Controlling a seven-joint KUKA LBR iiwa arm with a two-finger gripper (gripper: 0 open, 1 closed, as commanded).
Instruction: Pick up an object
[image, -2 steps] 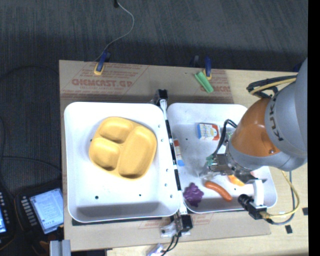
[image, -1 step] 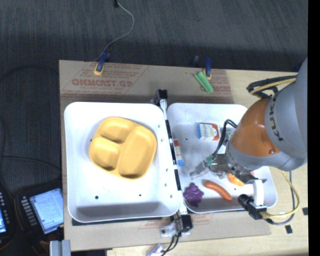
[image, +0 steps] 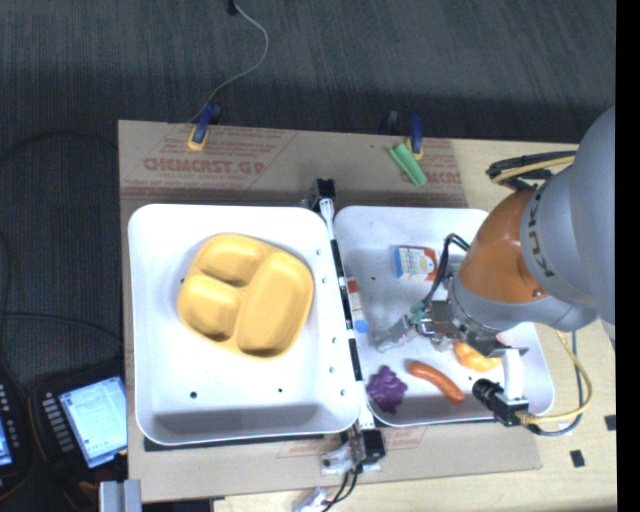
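Gripper low in the right bin, grip state impossible to tell. Best dropped straight onto the orange sausage just beside, clear of the purple grapes.

Brown cardboard sheet under both bins, printed lettering at its upper left. Blue clamp on its top edge, thin cable running up from it. Second blue clamp further right, green marker-like piece lying tilted just beside it. Dark carpet all round. Lit handheld screen at lower left, off the bench.
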